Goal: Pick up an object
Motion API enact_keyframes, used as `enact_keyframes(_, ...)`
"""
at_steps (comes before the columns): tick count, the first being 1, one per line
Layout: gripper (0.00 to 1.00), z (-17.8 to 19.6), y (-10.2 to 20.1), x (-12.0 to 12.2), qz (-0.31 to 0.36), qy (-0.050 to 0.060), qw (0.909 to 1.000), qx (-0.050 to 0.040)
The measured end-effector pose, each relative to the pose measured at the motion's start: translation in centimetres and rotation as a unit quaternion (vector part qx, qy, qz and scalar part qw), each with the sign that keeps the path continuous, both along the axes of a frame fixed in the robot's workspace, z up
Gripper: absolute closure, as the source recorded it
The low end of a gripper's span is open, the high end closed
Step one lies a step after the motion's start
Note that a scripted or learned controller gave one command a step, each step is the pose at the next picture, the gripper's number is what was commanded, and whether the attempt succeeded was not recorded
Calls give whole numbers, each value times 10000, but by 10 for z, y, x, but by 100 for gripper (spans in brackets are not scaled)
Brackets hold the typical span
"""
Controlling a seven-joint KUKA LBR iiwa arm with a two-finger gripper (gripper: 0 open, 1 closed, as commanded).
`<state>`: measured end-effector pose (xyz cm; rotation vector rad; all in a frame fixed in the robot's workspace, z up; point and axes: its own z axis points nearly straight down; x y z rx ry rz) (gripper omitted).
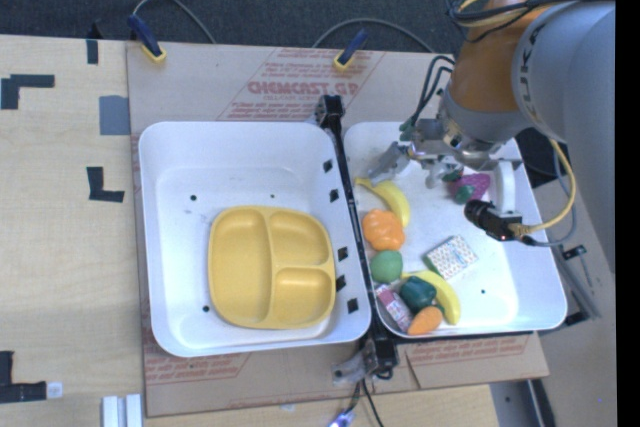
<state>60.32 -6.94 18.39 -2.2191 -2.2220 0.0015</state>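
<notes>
A wooden bench [60, 245] carries cardboard and two white bins. The left bin [160, 175] holds a yellow divided tray [270, 267]. In the right bin [520, 300], the gripper [412, 158] hovers with fingers spread, holding nothing. A banana [390, 200] lies just below and left of it, running diagonally; beyond it sit an orange [383, 229], a green fruit [387, 266] and a small patterned box [452, 258].

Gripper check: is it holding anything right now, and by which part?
Nothing is held. The two-finger gripper hangs open above the right white bin, its fingers bare, just above the curved yellow toy banana.
</notes>
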Motion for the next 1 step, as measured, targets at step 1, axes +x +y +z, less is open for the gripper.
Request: enact_keyframes(1, 0, -78, -27, 3, -6, 17, 10000, -4)
